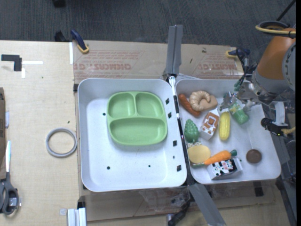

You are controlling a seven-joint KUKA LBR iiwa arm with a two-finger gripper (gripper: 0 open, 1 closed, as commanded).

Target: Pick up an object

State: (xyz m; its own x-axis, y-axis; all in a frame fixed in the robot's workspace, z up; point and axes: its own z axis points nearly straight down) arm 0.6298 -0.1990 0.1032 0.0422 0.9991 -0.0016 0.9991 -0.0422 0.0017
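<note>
End effector (233,102) above green toy (240,115)

On the bench, a grey tape ring (61,141) lies at nine o'clock of the left bin (89,173); scissors (8,192) sit at seven o'clock, clamp (80,40) at eleven.

The two bins (89,140) were white, the left one holding a pale green divided plate (137,117). In the right bin lay a tan croissant (202,99), a yellow corn cob (225,125), an orange carrot (220,157) (its tip green), a dark green leafy piece (191,130), a brown ball (254,156) and a black-and-white patterned carton (226,167). The arm's band (275,55) was orange.
</note>
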